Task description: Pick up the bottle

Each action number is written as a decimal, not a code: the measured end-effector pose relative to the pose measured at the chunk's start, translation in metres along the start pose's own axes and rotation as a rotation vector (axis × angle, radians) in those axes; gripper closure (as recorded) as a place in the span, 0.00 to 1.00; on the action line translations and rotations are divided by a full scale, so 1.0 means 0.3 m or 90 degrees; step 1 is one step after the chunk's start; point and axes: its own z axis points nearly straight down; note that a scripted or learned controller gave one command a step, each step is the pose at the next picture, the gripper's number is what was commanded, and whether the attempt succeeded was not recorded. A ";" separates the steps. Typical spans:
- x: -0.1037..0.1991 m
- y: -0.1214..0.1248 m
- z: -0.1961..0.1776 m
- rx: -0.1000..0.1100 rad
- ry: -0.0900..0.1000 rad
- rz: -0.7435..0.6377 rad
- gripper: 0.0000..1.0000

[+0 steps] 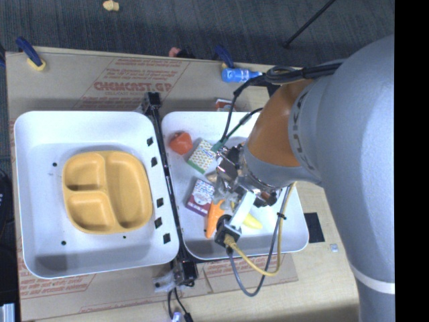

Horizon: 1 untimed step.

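Two bins [37, 146] [198, 241], one yellow plate [107, 190], one tomato [179, 142]

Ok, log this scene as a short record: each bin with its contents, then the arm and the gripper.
left bin: yellow divided plate
right bin: red round item; green-and-white packet; purple-and-white packet; orange item; yellow item
arm: reaches in over the right bin, covering its right part
gripper: low over the right bin, between the two packets; nothing seen held
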 end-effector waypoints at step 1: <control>0.146 -0.131 0.014 0.000 0.000 0.158 1.00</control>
